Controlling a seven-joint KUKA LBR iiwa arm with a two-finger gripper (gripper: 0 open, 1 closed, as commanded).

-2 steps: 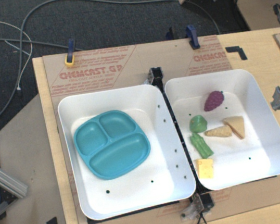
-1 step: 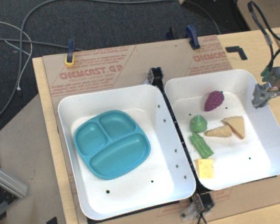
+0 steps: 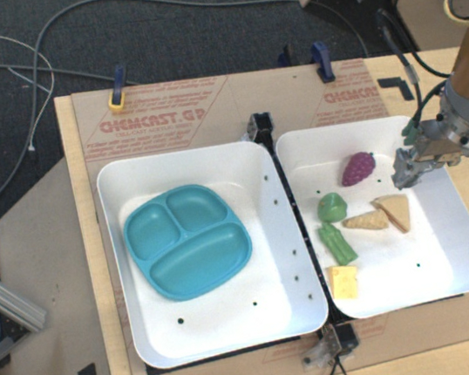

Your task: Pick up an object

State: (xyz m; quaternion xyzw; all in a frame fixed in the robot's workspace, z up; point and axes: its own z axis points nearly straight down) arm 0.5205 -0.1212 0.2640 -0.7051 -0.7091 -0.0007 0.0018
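The right bin [image 3: 459,270] holds toy food: a purple grape bunch [image 3: 358,168], a green round piece [image 3: 332,206], a long green vegetable [image 3: 338,243], a tan cone-shaped piece [image 3: 364,222], a tan bread wedge [image 3: 395,211] and a yellow cheese block [image 3: 344,281]. My gripper [image 3: 408,169] hangs over the bin's upper right part, just right of the grapes and above the bread wedge. Nothing shows between its fingers.
The left bin [image 3: 151,328] carries a teal divided plate [image 3: 188,241]. A black clamp [image 3: 259,125] sits at the top where the bins meet. Blue clips [image 3: 118,83] hold the cardboard's back edge. Cables run across the dark floor beyond.
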